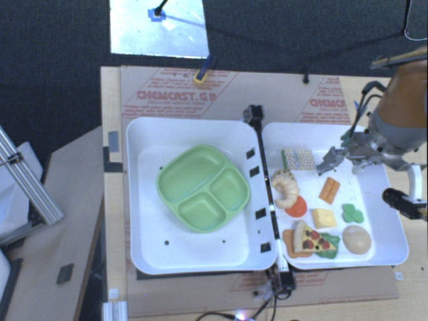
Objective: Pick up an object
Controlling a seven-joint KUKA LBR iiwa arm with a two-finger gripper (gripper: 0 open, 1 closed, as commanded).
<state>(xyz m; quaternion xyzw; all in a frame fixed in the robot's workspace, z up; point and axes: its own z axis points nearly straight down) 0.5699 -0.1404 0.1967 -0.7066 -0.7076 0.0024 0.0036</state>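
My gripper (346,162) hangs over the back of the right bin (394,246), its two grey fingers spread apart and open with nothing between them. Just in front of its left finger lies an orange wafer (329,190). To the gripper's left are a speckled grey block with a green edge (297,158) and a shrimp (285,186). A red tomato slice (297,206), a yellow cheese cube (324,218), a green leafy piece (352,212), a pizza slice (309,241) and a beige egg-like ball (356,239) lie nearer the front.
The left bin (144,239) holds a green divided plate (202,188). A black-clipped divider (262,179) runs between the bins. A black fitting (403,203) sits at the right bin's right rim. A metal sheet (159,19) lies behind the bench.
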